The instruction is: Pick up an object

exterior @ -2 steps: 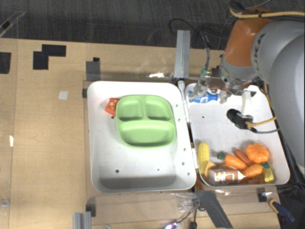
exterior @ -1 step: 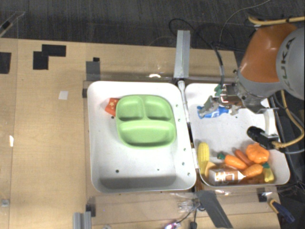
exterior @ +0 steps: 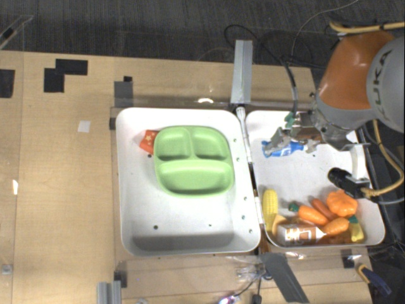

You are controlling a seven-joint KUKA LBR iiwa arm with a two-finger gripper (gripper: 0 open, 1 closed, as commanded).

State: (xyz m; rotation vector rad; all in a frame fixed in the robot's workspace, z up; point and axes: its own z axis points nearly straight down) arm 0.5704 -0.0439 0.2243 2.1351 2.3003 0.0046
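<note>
You have the gripper [exterior: 279, 139] over the far part of the right bin [exterior: 304, 182], reaching leftward from the grey arm [exterior: 354, 87] with its orange band. Right at its tip sits a small blue and white thing [exterior: 288, 149], touching or just under the metal. The picture is too coarse for you to tell whether the gripper is spread, pressed together or pinching that blue thing, so do not count it as held. Look to the near edge of the same bin, well apart from the gripper, and you find the other things in a cluster: a yellow corn cob [exterior: 270, 205] at the left, a brown bottle [exterior: 302, 234] lying on its side along the near wall, orange carrots [exterior: 312, 215] above it, and an orange pepper [exterior: 342, 203] toward the right. In the left bin [exterior: 136, 220] you see a green divided plate [exterior: 192, 159] lying in the far half, with a small red and orange piece [exterior: 147, 142] touching its far left corner. Both bins rest side by side on the wooden table [exterior: 57, 189].
</note>
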